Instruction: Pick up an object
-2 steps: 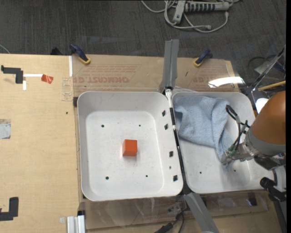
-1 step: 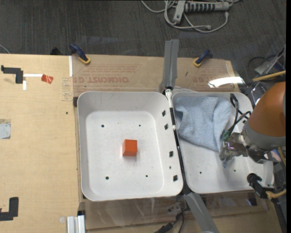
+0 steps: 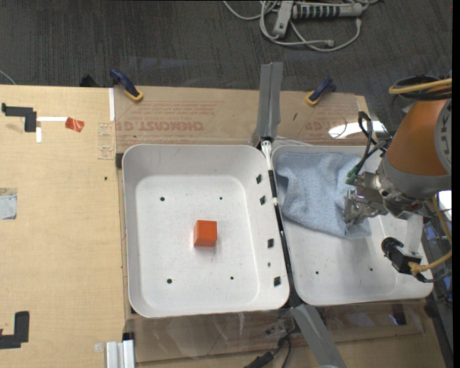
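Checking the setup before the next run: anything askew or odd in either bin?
The light blue cloth in the right bin lies crumpled against the divider side, with the gripper at its edge. The orange block sits squarely in the left bin; nothing else stands out.

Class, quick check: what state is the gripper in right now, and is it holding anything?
Gripper: low over the blue-grey cloth in the right bin; open or closed cannot be told.

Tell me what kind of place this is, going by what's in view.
Probably a robotics lab or test bench: a robot arm reaches over two white bins on a clamped cardboard-topped bench, with an orange block, a blue-grey cloth, and loose cables on the floor.
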### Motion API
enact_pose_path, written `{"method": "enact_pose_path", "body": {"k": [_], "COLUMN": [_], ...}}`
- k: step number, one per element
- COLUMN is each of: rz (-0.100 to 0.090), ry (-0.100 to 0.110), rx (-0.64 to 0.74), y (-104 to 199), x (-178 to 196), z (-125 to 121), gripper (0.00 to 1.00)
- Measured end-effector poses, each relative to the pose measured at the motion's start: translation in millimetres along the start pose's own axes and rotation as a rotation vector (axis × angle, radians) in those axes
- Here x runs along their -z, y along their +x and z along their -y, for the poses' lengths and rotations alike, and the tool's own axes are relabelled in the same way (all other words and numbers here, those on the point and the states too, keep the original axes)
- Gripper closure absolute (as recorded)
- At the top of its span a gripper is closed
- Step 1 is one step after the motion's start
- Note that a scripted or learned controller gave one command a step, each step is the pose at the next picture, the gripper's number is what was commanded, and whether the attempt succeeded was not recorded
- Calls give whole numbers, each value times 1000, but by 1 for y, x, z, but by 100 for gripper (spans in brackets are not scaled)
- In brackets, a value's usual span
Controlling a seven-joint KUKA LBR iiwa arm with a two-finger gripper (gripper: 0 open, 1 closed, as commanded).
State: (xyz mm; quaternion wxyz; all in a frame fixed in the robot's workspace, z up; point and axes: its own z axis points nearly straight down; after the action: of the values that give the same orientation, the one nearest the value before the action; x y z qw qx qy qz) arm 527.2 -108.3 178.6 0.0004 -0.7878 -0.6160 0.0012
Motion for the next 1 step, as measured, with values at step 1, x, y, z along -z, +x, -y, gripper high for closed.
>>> {"method": "enact_pose_path", "body": {"k": [1], "rz": [1], "ry": [2], "rx": [-202], "y": [7], "x": [-20], "z": [-7], "gripper": [100]}}
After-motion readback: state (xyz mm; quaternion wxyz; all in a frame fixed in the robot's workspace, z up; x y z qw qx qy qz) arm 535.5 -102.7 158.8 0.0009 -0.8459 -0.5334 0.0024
